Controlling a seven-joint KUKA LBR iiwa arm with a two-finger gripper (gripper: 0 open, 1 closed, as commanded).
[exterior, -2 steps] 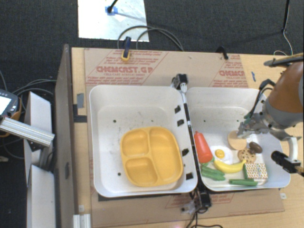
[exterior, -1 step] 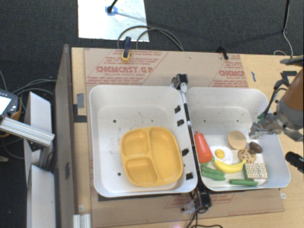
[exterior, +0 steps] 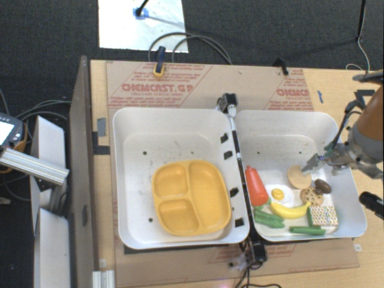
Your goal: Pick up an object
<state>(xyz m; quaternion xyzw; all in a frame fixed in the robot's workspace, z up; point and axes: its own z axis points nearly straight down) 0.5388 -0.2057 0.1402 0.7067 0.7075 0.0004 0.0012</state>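
Grey metal of the arm is seen reaching in from the right; the hand (exterior: 321,161) is held low over the right bin (exterior: 288,125), beside a tan disc (exterior: 297,176); its grip cannot be told.

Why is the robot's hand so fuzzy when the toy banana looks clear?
In the camera view the gripper at the right bin smears into grey blur, probably from motion; the banana and yellow tray look sharp under soft, even light with faint shadows.

robot lab – cardboard-topped bench (exterior: 180,83), two white bins (exterior: 138,131), loose cables (exterior: 192,41), aluminium rail (exterior: 36,167), dark carpet
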